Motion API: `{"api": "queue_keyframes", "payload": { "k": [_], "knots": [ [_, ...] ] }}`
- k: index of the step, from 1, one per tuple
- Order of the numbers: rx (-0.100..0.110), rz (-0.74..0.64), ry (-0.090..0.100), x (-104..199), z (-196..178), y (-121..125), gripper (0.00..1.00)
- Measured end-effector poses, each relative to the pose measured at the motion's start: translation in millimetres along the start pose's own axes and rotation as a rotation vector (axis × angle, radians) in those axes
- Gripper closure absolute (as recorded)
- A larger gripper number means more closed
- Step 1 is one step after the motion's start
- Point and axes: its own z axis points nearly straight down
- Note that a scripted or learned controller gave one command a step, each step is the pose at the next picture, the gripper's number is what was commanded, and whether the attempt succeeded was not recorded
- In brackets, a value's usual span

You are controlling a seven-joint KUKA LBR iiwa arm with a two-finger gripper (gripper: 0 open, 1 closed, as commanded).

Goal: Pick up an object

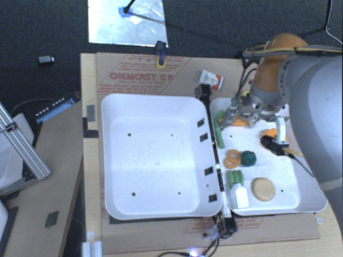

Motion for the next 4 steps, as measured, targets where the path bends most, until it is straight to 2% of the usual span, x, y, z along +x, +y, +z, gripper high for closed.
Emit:
{"api": "queue_keyframes", "payload": {
  "k": [1, 2, 3, 4],
  "knots": [
    [0.002, 0.0, -0.003, -2, -8, -2, 1.0],
    [-0.001, -0.002, -0.003, -1, -8, -1, 0.0],
    [-0.003, -0.005, -0.005, -1, -20, -1, 1.0],
    [-0.004, -0.008, -0.005, -1, -20, -1, 0.0]
  ]
}}
